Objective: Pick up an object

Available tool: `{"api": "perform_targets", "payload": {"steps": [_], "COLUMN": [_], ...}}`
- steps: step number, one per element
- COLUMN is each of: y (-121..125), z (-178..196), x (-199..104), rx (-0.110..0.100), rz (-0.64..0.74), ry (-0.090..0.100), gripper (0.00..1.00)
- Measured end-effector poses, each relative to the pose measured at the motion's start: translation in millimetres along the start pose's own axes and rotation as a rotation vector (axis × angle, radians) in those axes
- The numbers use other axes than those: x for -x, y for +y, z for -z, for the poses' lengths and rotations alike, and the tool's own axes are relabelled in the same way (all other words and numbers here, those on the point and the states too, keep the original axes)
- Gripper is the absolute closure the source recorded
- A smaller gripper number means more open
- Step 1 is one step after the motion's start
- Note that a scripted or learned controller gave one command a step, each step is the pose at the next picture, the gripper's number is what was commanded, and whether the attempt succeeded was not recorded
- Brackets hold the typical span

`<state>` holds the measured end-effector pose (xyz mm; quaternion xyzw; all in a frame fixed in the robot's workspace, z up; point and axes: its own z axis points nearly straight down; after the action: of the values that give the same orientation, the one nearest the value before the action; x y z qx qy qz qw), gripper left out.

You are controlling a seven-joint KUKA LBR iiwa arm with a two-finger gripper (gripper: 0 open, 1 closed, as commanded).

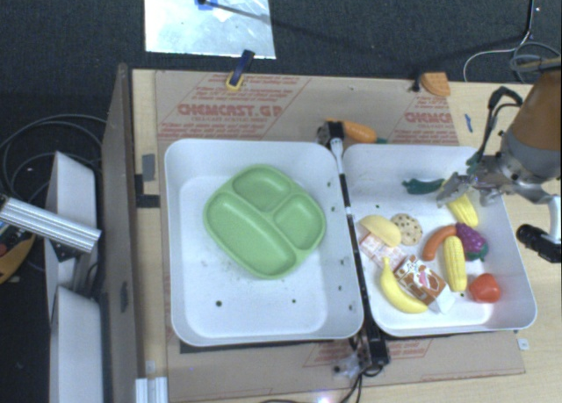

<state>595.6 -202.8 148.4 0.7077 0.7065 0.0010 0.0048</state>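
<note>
Hovering over glossy plastic corn [463, 211], the metal jaws [468, 187] hide their state.

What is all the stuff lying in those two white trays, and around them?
bins: 2, white, side by side on bench
divided plate: 1, green, left bin
banana: 1, yellow, right bin, front
corn cobs: 2, yellow, right bin
cookie: 1, tan, right bin
tomato: 1, red, right bin corner
grapes: 1, purple, right bin
snack box: 1, red, on banana
arm: 1, grey and orange, right
hand: 1, over right bin
</note>
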Motion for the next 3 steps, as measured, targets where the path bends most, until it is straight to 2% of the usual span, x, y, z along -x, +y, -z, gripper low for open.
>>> {"api": "perform_targets", "payload": {"steps": [1, 2, 3], "y": [-34.0, 26.6, 64.2], "z": [-66.7, -62.9, -67.2], "x": [-10.0, 0.4, -49.9], "rx": [-0.011, 0.0, -0.03], "rz": [0.001, 0.008, 0.008], "ry": [0.007, 0.003, 0.009], "gripper": [0.0, 0.0, 0.0]}}
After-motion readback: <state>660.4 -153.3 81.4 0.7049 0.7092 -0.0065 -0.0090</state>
